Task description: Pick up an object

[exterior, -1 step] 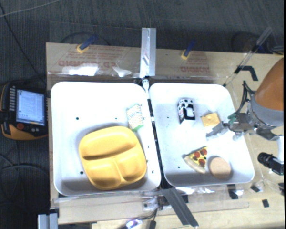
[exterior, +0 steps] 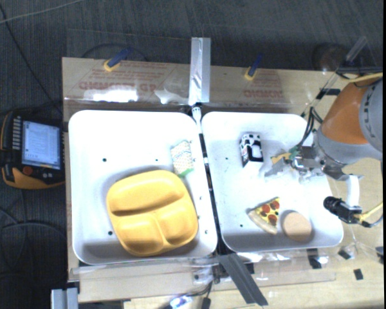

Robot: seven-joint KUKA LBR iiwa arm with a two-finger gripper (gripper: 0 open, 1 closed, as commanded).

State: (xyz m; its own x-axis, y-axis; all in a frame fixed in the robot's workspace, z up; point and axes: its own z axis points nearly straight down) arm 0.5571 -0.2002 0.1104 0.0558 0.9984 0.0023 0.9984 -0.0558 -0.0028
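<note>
The right bin [exterior: 231,230] holds a small black-and-white object [exterior: 250,149] near its back, a toy pizza slice [exterior: 266,214] near its front, and a tan round piece [exterior: 296,224] touching the slice's right side. My gripper [exterior: 284,161] hangs low over the right part of this bin, to the right of the black-and-white object and above the pizza slice, apart from both. The arm's orange band [exterior: 344,118] sits over the bin's right rim.
The left bin [exterior: 90,147] carries a large yellow compartment tray [exterior: 152,210] and a small green-and-white packet [exterior: 182,157] by the divider. A handheld screen device [exterior: 32,149] lies left of the bench. Black cables and a connector [exterior: 341,208] hang off the arm at right.
</note>
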